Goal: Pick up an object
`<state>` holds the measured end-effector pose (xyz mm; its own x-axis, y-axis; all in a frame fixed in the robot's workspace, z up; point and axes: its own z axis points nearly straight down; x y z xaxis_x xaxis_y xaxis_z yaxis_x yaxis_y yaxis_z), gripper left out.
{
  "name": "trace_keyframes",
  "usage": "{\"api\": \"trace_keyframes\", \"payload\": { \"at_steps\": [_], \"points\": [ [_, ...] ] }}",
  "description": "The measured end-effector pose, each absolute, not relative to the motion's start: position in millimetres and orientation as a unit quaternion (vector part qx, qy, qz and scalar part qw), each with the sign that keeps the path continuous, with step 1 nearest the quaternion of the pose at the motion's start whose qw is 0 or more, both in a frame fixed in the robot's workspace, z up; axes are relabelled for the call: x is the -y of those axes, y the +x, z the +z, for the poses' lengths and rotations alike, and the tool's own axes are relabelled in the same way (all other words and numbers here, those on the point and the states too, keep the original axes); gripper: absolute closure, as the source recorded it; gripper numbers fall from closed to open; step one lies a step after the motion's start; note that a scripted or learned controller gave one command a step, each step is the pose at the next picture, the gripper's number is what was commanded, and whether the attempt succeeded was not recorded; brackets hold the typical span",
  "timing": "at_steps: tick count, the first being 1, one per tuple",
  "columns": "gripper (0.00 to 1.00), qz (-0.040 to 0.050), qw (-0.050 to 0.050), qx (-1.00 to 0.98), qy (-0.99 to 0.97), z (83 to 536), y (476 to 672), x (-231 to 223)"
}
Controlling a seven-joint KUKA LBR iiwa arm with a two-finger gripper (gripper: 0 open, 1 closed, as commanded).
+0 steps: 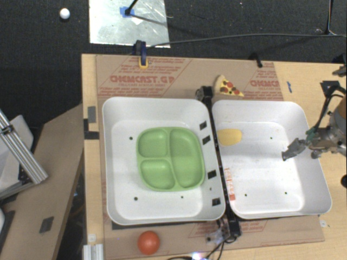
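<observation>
Yellow, soft-looking oval lump (pixel 230 137) lies in the right white bin (pixel 260 199), near the divider. Grey gripper (pixel 295 149) hangs low over that bin, well apart, holding nothing, likely reaching across.

Two shallow white bins sit side by side: the left bin (pixel 116 145) and the right bin (pixel 282 194). One green divided plate (pixel 170 158). One yellow oval object (pixel 230 137). One toy pizza slice (pixel 228 86). One orange-red ball (pixel 148 242). One small white ball (pixel 65 14). One blue clamp (pixel 141 53).
</observation>
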<state>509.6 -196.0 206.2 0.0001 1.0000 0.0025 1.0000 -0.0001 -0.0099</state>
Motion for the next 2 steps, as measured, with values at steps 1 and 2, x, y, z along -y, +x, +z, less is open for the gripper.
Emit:
{"api": "trace_keyframes", "payload": {
  "at_steps": [1,2],
  "points": [
    [0.00,-0.0002,-0.001,0.708,-0.706,212,512.5,196],
    [0.00,0.0005,0.002,0.708,-0.707,150,515.9,192]
  ]
}}
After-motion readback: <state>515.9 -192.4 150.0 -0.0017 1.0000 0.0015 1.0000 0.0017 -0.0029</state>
